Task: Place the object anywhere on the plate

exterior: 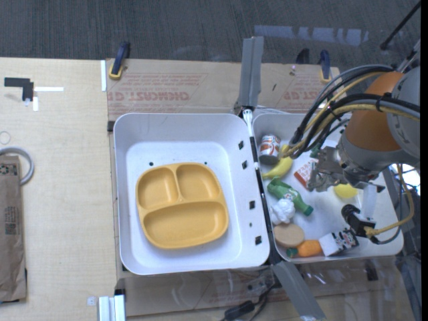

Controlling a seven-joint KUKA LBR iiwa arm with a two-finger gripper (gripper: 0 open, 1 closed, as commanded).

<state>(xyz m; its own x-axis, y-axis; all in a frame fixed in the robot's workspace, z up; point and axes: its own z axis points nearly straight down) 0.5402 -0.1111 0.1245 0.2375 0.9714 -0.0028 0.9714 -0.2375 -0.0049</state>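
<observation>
A yellow plate [180, 206] with three compartments lies in the left bin [124, 179] with nothing on it. My gripper [326, 174] hangs low over the middle of the right bin [391, 246], under the orange-banded wrist. Just left of it lies a red and white packet [304, 174], and just right of it a small yellow object [346, 191]. The wrist hides what is directly beneath the gripper.
The right bin also holds a small can [269, 144], a banana [277, 168], a green bottle [289, 196], a white crumpled item [283, 211], a tan disc [289, 235], an orange piece [309, 249] and a white box [334, 243]. A grey divider [251, 79] stands between the bins.
</observation>
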